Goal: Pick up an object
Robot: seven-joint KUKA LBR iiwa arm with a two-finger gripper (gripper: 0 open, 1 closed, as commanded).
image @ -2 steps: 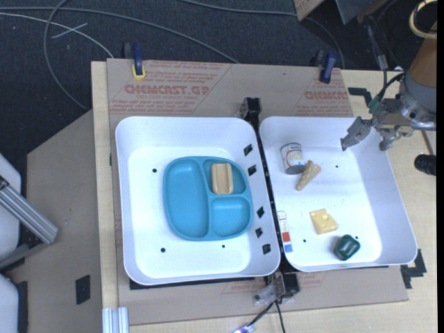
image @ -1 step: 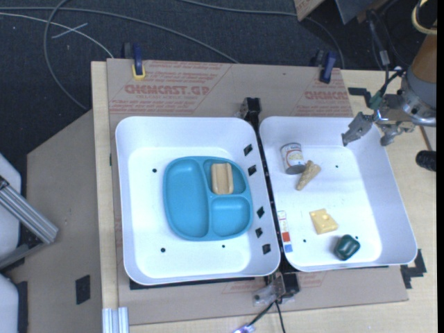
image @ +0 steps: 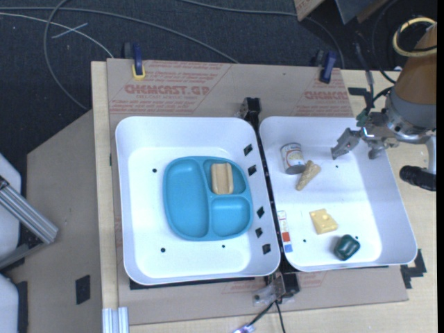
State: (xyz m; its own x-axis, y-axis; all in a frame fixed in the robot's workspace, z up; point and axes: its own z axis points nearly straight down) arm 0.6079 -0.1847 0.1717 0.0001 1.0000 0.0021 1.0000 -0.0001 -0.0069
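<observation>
The right bin holds a small silver can, a tan wedge, a yellow cheese-like block and a dark green lump. My gripper hangs over the bin's upper right part, to the right of the can and the wedge. Its fingers are spread open with nothing between them. In the left bin lies a blue divided plate with a tan wooden block in its upper right compartment.
A small red, white and blue strip lies by the right bin's left wall. Black clips line the divider between the bins. Blue clamps hold the board at the back, and cables run behind it.
</observation>
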